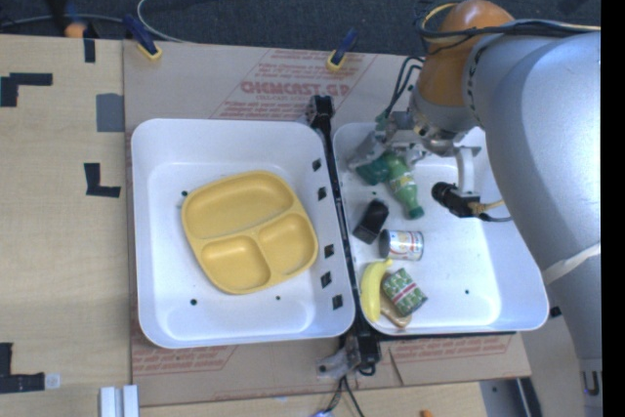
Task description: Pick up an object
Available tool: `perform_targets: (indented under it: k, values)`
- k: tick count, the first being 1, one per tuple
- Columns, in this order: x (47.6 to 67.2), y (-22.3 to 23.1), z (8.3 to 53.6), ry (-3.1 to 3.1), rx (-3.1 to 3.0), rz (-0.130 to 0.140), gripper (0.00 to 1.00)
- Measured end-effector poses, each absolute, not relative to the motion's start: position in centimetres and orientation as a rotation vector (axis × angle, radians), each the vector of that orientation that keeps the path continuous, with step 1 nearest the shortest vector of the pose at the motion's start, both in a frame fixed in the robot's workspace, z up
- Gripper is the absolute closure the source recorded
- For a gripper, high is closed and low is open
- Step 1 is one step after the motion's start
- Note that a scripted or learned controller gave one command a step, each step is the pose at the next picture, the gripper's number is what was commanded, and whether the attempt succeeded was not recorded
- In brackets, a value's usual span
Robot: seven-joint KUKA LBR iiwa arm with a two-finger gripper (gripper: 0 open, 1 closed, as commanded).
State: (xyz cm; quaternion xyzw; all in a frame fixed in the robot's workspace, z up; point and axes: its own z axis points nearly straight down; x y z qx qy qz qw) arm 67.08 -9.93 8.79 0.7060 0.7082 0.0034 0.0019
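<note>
Gripper (391, 149) sits low in the right bin (508, 293), right over the green bottle (395, 179); whether it grasps anything I cannot tell. Centring on the bottle's body before lifting seems wise, since the black block (370, 221) and small can (404, 244) lie just beyond it.

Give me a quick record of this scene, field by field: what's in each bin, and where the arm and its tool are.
left bin: yellow divided plate
right bin: green bottle, black block, small can, banana, green-and-red packet
arm: reaches in from the right, over the right bin's far end
tool: low at the green bottle's far end; grasp cannot be judged
bench surface: cardboard sheet under both bins
</note>
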Motion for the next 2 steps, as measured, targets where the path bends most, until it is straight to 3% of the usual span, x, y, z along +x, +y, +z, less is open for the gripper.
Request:
perform_targets:
  k: [1,2]
  values:
    - [67.1,-10.0,8.8,2.221,2.214,0.008,0.0]
    - [67.1,-10.1,9.8,2.22,2.212,0.005,1.0]
